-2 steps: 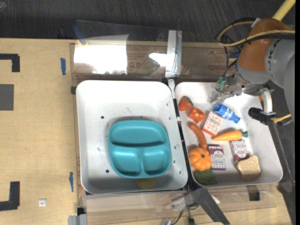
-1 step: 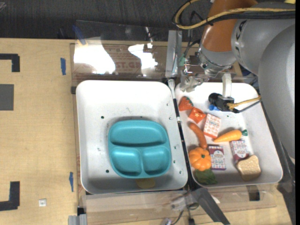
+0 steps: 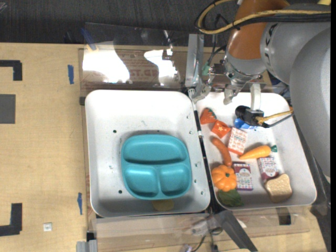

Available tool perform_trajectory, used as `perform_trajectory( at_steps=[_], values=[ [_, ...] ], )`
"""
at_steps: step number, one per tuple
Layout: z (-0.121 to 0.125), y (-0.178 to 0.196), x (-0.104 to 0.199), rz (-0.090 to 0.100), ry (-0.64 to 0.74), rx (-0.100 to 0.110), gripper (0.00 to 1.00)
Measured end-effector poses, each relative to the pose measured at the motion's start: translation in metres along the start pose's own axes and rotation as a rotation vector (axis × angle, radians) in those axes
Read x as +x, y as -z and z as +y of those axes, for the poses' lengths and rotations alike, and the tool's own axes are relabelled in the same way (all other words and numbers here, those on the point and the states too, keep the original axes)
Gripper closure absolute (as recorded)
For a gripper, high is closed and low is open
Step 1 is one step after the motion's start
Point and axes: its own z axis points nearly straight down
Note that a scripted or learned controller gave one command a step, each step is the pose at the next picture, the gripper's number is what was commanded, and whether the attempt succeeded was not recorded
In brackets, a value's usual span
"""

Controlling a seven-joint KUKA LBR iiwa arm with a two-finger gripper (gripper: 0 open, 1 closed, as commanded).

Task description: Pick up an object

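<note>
While the pincer (image 3: 216, 91) hangs over the right bin's (image 3: 300, 140) far left corner, open or shut I cannot tell, the carrot (image 3: 256, 152) lies well apart, nearer the camera and rightward, its long axis almost level across the view, green end right, tip left

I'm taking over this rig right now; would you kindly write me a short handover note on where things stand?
Gripper: open, holding nothing, over the far end of the right bin.
Things: toy pumpkin, carrot, sausage, bread slice and small cartons all lie in the right bin. A teal divided plate sits in the left bin.
Done: nothing picked up yet.
Left: descend onto one item, close on it, lift.
</note>
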Motion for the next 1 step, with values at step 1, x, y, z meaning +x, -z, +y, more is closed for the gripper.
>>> perform_trajectory(
  at_steps=[1],
  values=[
    [-0.0524, 0.0139, -0.0611, -0.001, 0.168, 0.002, 0.0]
  ],
)
